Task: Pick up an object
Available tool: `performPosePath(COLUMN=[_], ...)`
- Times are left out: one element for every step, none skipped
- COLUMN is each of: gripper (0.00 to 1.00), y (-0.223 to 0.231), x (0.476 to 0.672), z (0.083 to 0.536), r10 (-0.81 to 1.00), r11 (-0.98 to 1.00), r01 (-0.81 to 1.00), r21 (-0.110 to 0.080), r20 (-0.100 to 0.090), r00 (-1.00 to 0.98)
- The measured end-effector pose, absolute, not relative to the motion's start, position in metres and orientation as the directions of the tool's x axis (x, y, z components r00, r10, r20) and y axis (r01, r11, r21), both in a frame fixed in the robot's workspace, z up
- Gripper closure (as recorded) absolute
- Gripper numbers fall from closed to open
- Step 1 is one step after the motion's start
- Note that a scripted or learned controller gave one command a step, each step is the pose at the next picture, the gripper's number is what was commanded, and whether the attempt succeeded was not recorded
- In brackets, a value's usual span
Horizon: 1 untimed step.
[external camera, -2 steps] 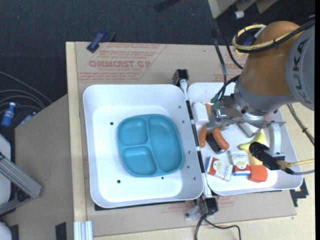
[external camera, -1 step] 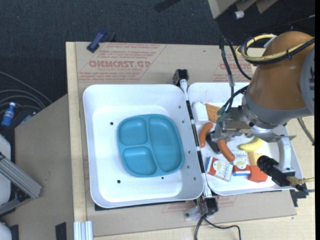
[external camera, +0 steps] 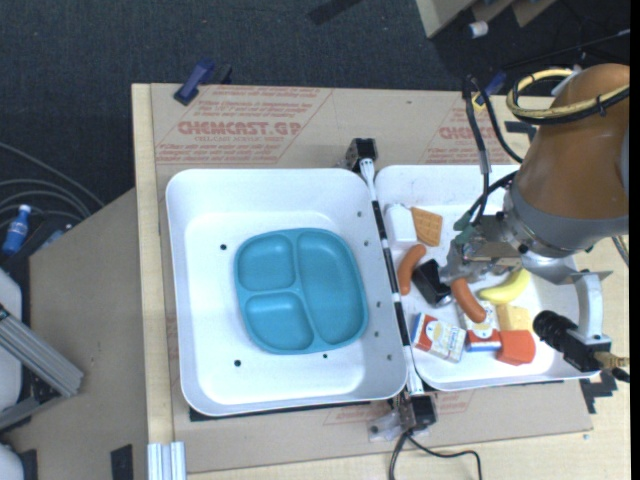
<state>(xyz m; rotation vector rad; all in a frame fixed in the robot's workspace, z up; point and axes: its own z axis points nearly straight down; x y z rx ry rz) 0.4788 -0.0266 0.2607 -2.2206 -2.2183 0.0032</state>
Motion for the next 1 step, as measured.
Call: performPosePath(gripper=[1.0], y=[-0.0114], x=[0.4793], z=[0.2645], r10=[1.0], r11=[0.001], r01=[1.0], r21=[0.0], r20=[0.001], r00=[-0.001])
